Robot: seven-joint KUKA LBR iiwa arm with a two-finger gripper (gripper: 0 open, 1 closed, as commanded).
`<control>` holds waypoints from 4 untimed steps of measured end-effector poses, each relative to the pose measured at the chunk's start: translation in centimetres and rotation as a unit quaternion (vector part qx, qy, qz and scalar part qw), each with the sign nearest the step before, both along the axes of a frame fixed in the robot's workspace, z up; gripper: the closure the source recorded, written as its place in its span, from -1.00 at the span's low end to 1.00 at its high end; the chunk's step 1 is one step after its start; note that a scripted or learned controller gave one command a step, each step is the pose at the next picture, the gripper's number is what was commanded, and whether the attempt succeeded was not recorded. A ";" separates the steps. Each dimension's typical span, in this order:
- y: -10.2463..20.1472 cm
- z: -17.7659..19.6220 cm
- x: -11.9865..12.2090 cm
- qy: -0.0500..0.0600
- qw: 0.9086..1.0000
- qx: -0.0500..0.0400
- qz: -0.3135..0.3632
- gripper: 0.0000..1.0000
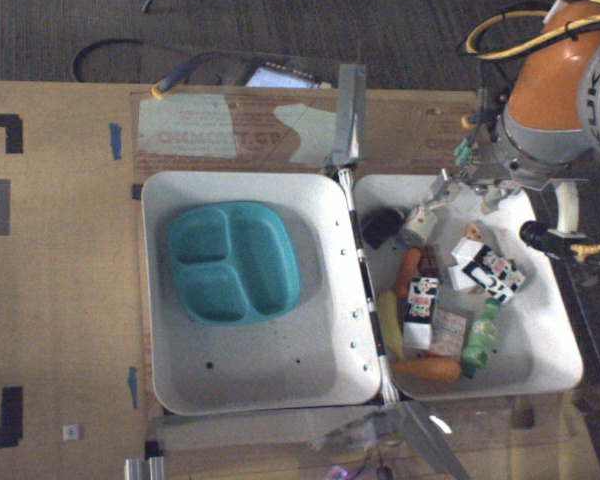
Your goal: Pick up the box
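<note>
A white box (490,271) with black-and-white print lies tilted in the right bin (560,363), toward its right side. A smaller printed box (421,301) lies near the bin's middle, and a flat pinkish packet (448,331) sits just right of it. My gripper (468,190) hangs over the far end of the right bin, above and a little left of the white box. Its fingers are spread apart, with nothing between them.
The right bin also holds a black round object (380,225), a yellow banana (388,323), two orange carrots (427,369), a green bottle (483,333) and a small grey item (417,225). A teal divided plate (234,262) sits in the left bin (170,368).
</note>
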State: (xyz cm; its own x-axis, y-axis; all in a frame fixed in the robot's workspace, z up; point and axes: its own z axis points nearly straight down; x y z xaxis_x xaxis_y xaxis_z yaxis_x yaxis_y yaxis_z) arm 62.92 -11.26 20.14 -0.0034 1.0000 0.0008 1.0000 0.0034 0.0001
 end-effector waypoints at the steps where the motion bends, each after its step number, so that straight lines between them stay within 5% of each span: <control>1: -4.8 -0.7 -0.6 0.000 1.000 0.000 0.022 -1.00; 2: -0.3 -8.5 0.1 -0.013 0.996 -0.001 0.088 -1.00; 3: -7.1 -9.8 -5.1 -0.001 0.982 0.000 0.191 -1.00; 4: -1.2 -10.7 -3.1 -0.009 0.995 -0.004 0.102 -1.00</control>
State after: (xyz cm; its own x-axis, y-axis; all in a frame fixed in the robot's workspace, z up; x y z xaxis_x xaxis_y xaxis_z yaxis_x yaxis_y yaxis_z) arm 59.85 -12.44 9.47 -0.2064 0.9784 -0.0095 0.9783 0.2066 0.0178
